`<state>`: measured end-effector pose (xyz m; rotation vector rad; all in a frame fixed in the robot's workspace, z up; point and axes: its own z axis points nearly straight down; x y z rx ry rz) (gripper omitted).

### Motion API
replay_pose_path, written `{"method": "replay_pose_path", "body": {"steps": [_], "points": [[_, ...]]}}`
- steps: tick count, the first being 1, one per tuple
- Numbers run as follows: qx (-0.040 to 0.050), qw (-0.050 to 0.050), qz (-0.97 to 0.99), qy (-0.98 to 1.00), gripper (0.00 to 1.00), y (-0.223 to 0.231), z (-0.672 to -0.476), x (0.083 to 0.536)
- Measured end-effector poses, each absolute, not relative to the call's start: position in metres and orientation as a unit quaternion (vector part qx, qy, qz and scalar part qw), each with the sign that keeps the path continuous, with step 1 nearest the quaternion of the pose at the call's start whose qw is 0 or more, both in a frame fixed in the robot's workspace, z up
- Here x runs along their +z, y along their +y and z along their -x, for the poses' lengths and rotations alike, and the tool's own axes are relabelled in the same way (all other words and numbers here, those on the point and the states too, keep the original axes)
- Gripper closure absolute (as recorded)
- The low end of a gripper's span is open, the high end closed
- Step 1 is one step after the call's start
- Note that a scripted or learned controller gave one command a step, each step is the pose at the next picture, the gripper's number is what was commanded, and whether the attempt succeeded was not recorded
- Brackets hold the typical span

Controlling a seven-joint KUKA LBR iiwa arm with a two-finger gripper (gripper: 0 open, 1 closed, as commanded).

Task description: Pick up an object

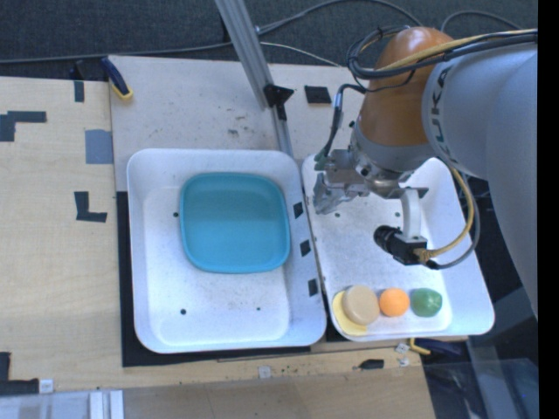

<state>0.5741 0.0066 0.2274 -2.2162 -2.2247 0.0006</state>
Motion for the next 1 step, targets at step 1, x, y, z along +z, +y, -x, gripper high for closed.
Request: {"method": "replay_pose_path", "body": {"steps": [1], "points": [[-0.0003, 0.000, 0.705, -0.709, 1.00, 0.0597, -0.5776, 0.2360]]}}
